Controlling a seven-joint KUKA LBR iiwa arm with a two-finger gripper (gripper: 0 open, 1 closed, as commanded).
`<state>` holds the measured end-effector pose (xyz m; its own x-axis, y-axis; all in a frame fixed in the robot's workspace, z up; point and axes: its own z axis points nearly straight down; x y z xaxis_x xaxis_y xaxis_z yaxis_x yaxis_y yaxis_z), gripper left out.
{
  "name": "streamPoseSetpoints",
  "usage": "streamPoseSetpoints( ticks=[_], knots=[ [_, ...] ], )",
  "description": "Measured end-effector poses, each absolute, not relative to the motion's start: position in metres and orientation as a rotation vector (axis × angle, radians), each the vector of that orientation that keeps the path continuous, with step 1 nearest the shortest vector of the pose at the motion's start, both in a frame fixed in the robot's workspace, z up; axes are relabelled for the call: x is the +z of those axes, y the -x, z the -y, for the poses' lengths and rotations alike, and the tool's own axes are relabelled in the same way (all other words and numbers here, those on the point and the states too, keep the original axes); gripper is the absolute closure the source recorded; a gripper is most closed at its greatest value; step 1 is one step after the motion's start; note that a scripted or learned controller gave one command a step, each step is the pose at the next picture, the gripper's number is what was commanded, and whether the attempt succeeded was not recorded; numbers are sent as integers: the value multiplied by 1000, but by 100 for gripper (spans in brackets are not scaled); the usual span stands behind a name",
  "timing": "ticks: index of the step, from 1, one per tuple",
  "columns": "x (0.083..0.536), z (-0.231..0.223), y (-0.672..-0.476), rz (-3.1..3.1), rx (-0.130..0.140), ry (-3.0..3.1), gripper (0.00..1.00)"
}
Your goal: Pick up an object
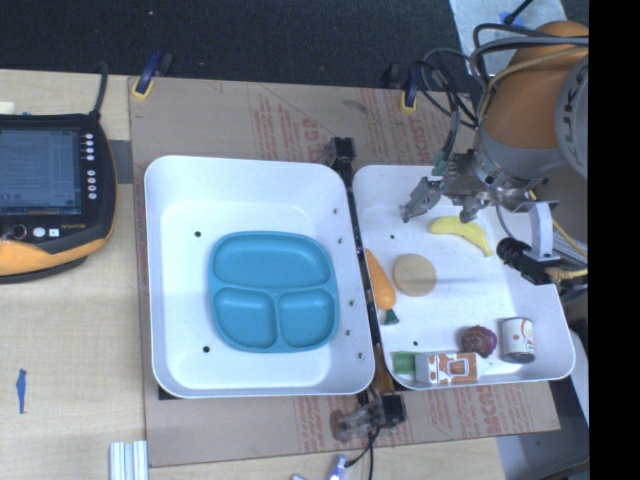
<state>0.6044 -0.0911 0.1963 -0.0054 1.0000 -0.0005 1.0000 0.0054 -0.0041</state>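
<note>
So the grey arm with the orange band (pixel 530 88) comes in from about 2 o'clock and hangs over the far end of the right shallow white bin (pixel 372 190). The two-finger gripper (pixel 444 205) looks spread open, one finger (pixel 420 205) pointing toward 8 o'clock and the other (pixel 470 206) just beside it, with nothing between them.

Right below the gripper, at roughly 5 o'clock from it, lies a small yellow plastic banana (pixel 461 232), close to the fingertips, but I can't tell if it's touching. Going toward 6 o'clock from there you get a round tan disc, cookie-like (pixel 414 274), sitting mid-bin. At 9 o'clock of the disc, an orange toy carrot with a green tip (pixel 379 286) lies along the bin's left wall. Down at the near end of the bin: a flat carton with green, white and orange print (pixel 437 368) along the front wall, a dark purple-red lumpy ball (pixel 479 341) just above its right end, and a small white cup-like can with a brown mark (pixel 517 339) at 3 o'clock of that ball.

The left shallow white bin (pixel 170 268) holds a blue plastic divided plate with three compartments (pixel 273 290), sitting about centre.

Off at 9 o'clock on the wooden bench (pixel 60 368) is a black and orange control pendant with a screen (pixel 50 193). Both bins rest on a brown cardboard sheet (pixel 250 118).
</note>
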Motion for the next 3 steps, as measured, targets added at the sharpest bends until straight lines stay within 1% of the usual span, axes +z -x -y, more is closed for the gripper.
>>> streamPoseSetpoints(
  ticks=[1,2,3],
  knots=[
    [116,121,-587,2225,8,2214,0],
    [92,115,-584,2223,7,2216,0],
    [92,98,-656,2224,2,2216,0]
  ],
)
